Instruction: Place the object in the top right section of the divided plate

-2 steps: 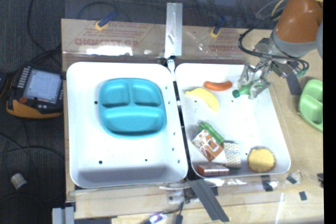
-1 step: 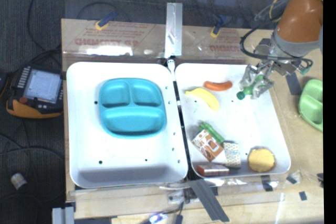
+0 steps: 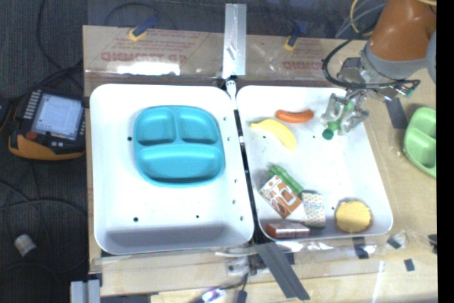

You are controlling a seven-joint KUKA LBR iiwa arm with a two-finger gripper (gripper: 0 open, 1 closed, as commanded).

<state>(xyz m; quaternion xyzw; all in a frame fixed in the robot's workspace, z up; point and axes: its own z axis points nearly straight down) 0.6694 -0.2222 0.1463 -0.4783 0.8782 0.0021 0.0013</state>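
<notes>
The blue divided plate [image 3: 179, 143] lies in the left bin [image 3: 113, 216], with two small sections at its far side and one large section at the near side. In the right bin [image 3: 369, 167] an orange-red sausage [image 3: 294, 115] lies at the back, with a yellow banana [image 3: 277, 132] just in front of it. My gripper [image 3: 343, 118] hangs over the back right part of the right bin, to the right of the sausage. It is open, with nothing between its fingers.
Near the front of the right bin are a green item [image 3: 285, 178], a brown-and-white snack packet [image 3: 281, 196], a small wrapped pack [image 3: 313, 208], a dark red bar [image 3: 287, 230] and a round yellow piece [image 3: 352, 216]. A green object [image 3: 423, 138] sits outside the bin at right.
</notes>
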